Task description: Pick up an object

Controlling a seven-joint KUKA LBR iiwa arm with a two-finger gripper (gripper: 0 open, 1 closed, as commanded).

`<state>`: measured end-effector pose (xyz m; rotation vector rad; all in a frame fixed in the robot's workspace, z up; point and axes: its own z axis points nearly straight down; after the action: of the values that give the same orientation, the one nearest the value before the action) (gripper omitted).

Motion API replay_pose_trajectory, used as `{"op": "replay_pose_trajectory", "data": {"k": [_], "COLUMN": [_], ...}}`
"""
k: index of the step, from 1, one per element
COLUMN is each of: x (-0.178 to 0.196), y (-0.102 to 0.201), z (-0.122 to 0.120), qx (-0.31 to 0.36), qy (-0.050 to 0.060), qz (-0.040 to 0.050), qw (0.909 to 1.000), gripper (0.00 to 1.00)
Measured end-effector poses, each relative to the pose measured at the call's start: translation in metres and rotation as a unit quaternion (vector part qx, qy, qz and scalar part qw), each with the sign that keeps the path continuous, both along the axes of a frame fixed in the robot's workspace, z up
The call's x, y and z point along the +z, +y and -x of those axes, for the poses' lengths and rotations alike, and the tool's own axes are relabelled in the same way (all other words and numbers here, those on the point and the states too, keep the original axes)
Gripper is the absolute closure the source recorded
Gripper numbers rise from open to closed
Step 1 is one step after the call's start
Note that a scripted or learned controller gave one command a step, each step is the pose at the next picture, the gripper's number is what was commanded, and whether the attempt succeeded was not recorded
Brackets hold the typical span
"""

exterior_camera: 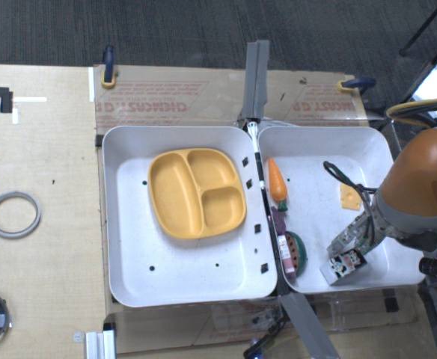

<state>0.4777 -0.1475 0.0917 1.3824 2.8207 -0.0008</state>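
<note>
Near the tool [345, 261], yellow wedge [349, 197], carrot [277, 182], yellow plate [197, 193] well apart

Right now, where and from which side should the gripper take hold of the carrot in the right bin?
Grip the carrot across its thick orange middle, coming straight down from above. It lies flat, lengthwise beside the bin wall, so that side looks tight.

Yellow plate [197, 193] in left bin [129, 264], carrot [277, 179] right
</note>
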Motion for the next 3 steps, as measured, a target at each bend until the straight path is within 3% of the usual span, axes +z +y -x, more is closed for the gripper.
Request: {"op": "replay_pose_trajectory", "data": {"k": [1, 2, 3], "x": [0.1, 0.196, 0.0], "y": [0.096, 0.092, 0.031], "z": [-0.001, -0.053, -0.044], "qx": [0.081, 0.199, 0.168], "qy": [-0.001, -0.001, -0.001], "qz": [0.0001, 0.0008, 0.0002], "qw": [0.9967, 0.98, 0.9858], "gripper": [1.0, 1.0, 1.0]}}
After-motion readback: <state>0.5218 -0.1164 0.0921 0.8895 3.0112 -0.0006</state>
